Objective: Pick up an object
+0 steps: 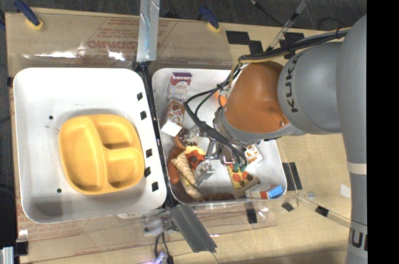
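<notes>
With the gripper (209,164) low over the cluttered right bin (161,83), its grasp state impossible to tell, you should centre on one toy before closing.

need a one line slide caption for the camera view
KUKA arm's gripper lowered among cluttered items in the right bin; a yellow divided tray sits in the left bin.

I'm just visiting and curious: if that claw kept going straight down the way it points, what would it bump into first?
Probably the heap of toy food at the near end of the right bin. The gripper hangs right over it, though depth is hard to judge.
</notes>
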Robot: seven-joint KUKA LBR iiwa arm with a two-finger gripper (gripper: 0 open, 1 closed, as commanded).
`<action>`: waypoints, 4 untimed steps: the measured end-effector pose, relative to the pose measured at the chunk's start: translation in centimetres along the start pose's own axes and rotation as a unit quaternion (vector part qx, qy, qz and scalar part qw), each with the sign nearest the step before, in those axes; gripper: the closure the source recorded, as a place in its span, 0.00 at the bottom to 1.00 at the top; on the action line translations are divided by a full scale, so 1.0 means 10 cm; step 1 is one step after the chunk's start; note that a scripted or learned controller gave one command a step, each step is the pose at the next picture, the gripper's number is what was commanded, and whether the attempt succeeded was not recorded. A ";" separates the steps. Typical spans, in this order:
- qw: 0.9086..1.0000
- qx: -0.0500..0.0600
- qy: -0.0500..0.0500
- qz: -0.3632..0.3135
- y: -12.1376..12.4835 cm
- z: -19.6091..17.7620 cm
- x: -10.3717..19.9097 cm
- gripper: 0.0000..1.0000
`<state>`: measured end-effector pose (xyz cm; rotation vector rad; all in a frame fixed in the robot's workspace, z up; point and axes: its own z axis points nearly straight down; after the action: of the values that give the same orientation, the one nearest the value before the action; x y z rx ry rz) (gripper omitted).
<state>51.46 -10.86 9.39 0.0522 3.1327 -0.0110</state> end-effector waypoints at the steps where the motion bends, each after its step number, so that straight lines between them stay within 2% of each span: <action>1: 0.997 0.002 0.018 0.070 0.08 0.06 -1.02 0.00; 2: 0.998 -0.002 0.005 0.064 0.15 -0.08 -1.09 1.00; 3: 0.997 -0.003 -0.004 0.078 0.41 -1.50 -1.29 1.00; 4: 0.970 -0.002 0.003 0.243 0.08 -1.86 -1.28 1.00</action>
<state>64.12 -10.33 28.12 0.8130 3.0300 -0.0017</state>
